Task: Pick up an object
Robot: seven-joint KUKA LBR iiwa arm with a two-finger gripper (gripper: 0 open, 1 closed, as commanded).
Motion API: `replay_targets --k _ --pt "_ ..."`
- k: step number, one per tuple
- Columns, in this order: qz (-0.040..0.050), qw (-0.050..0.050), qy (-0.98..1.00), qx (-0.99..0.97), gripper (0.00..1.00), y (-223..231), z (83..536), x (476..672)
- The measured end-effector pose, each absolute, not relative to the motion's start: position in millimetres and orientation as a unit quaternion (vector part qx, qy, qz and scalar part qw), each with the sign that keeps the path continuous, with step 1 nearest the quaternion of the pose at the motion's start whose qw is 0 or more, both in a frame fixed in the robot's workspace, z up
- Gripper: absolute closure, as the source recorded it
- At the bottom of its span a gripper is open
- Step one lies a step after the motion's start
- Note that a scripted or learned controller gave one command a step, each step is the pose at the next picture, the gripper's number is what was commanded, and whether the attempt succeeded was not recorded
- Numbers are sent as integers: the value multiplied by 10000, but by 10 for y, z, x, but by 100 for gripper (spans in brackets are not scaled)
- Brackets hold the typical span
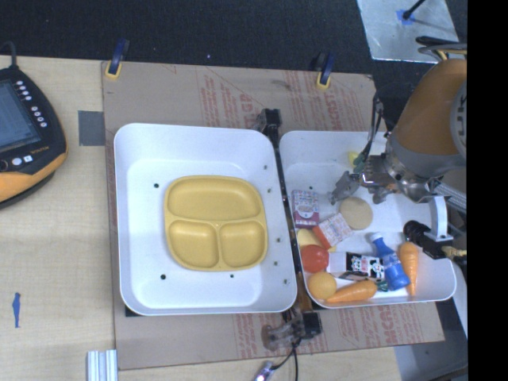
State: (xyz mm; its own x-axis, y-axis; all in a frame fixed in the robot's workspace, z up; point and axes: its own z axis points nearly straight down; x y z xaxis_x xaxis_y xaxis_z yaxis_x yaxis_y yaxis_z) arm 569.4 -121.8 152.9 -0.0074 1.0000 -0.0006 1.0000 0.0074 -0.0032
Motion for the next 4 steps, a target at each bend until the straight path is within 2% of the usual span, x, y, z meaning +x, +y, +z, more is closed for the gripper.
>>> replay_targets --k 1,2,3,4 --pt "25 18 -7089 -7053 0 -1601 910 5648" --pt "35 20 -7099 -7043 100 -1610 1015 5651" --pt "17 12 -7096 -7046 100 -1039 917 6357" --pt "2 10 -7088 -7054 100 -327 1927 5971"
